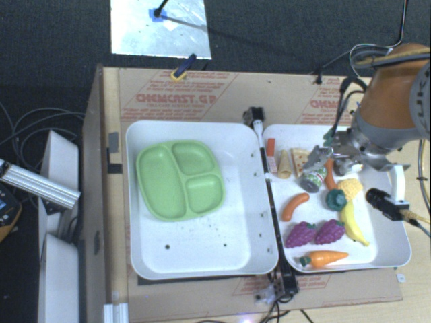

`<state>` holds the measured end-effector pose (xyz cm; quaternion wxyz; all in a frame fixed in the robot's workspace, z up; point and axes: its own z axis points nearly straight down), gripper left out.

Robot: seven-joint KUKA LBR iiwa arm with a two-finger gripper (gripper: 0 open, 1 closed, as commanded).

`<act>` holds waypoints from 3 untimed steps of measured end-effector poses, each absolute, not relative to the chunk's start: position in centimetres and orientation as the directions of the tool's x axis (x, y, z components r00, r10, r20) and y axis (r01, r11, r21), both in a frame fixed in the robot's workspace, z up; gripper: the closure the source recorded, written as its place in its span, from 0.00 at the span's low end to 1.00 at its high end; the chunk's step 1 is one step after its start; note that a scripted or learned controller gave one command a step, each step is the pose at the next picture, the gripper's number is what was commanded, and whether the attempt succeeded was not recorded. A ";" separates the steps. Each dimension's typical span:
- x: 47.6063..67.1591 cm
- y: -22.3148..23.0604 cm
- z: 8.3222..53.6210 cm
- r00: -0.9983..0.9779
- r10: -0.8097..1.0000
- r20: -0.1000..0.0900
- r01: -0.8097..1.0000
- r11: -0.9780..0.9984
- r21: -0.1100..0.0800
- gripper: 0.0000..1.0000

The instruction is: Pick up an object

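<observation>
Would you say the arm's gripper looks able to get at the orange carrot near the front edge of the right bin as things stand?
Probably yes. The carrot lies uncovered near the right bin's front rim, with the purple grapes just behind it but nothing on top. The gripper sits over the bin's far half, so coming down from above looks unobstructed.

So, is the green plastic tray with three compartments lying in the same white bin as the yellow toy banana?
No, the green plastic tray lies in the left white bin, while the yellow toy banana lies in the right white bin.

Red print "CHEMCAST GP" on the brown paper-covered sheet (176,98) behind the white bins (155,140); repeated at right, slanted, partly hidden. No other text legible.
</observation>
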<state>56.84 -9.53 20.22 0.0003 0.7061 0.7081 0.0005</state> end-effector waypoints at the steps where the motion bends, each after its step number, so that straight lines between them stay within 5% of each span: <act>1: 60.1 -10.0 10.9 -0.002 1.000 -0.001 1.000 0.002 0.004 0.00; 2: 60.1 -10.0 11.9 -0.003 1.000 -0.001 1.000 0.003 0.003 1.00; 3: 60.5 -4.5 18.5 -0.004 1.000 0.001 1.000 0.004 0.003 1.00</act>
